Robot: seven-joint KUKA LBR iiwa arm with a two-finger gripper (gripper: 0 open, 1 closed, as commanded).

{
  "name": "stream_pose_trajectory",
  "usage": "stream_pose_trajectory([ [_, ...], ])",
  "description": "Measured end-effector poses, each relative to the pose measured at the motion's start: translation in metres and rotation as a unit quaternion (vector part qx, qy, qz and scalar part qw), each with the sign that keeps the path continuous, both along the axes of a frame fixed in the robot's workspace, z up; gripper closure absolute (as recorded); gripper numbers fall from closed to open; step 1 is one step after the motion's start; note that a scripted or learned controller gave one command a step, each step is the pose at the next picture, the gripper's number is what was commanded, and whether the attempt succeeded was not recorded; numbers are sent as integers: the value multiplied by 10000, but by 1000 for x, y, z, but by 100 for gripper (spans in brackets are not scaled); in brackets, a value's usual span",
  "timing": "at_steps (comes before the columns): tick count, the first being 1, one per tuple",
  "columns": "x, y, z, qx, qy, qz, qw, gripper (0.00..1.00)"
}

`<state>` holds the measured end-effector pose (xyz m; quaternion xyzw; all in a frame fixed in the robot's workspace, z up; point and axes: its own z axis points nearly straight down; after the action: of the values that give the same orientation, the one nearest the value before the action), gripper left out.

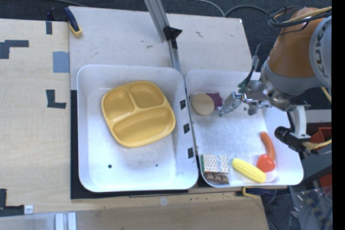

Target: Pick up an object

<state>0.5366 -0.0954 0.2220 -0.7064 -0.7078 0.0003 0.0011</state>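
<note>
Reaching in from 3 o'clock, the arm [299, 56] hangs its tool [230, 105] low over the upper part of the right bin [237, 137]. Two slim fingers [223, 109] project toward 9 o'clock; they look slightly apart with nothing between them, though the angle makes the gap hard to judge.

Nearest candidate: a tan round object [203, 104], lying at about 9 o'clock from the tool, just beside the fingertips, close to the wall dividing the bins. A purple object [215, 98] sits against it on the 3 o'clock side, between it and the tool, partly hidden. I cannot tell whether the fingers touch either one.

Other contents of the right bin, all toward 6 o'clock from the tool and well apart from it: an orange carrot-like piece [268, 145], a red piece [266, 162] just beside its lower end, a yellow corn cob [248, 169], and a patterned packet [216, 166] in the bottom corner. The left bin [91, 137] holds a yellow divided plate [138, 113], lying flat.

Judgement: the tool's low pose and heading suggest an approach on the tan/purple pair. Nothing is lifted yet. The crowding against the bin wall probably leaves little room for a finger on the far side, so a slip or a push is a risk.
</note>
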Motion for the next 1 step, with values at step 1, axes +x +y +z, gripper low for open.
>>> stream_pose_trajectory([
  [1,-2,-27,-119,-3,39,-12,10000,0],
])
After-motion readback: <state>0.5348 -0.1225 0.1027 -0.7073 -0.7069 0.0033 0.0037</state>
